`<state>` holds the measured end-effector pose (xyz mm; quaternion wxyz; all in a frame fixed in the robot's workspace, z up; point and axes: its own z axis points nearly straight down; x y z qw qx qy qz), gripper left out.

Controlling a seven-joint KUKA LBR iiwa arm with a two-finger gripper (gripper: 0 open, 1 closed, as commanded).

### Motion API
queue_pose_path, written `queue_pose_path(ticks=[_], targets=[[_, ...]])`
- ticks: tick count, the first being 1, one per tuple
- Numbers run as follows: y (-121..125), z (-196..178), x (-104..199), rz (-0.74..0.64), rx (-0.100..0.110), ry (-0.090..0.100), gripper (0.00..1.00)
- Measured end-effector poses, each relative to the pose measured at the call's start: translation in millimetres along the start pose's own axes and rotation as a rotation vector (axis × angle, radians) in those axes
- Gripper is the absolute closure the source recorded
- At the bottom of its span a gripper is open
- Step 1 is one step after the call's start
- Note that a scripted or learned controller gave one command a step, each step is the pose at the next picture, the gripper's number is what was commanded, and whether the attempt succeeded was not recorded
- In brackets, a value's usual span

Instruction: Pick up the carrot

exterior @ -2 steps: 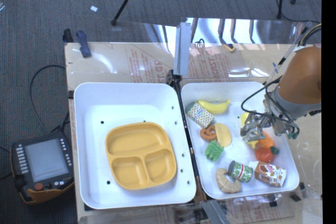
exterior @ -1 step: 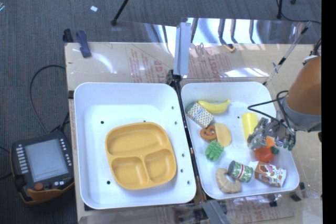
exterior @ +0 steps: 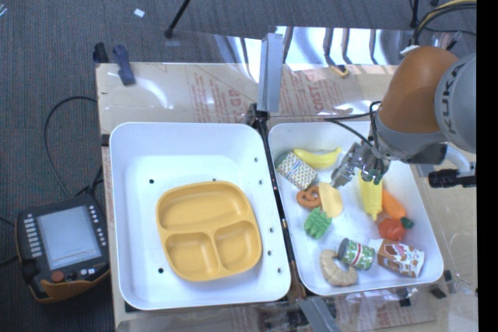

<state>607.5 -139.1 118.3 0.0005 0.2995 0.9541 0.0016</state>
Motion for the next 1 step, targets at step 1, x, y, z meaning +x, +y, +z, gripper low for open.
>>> queue_pose_path(ticks=[1], targets=[[-62.8, 15.7, -24.1, -0.144, 0.002, 0.001, 1.0]])
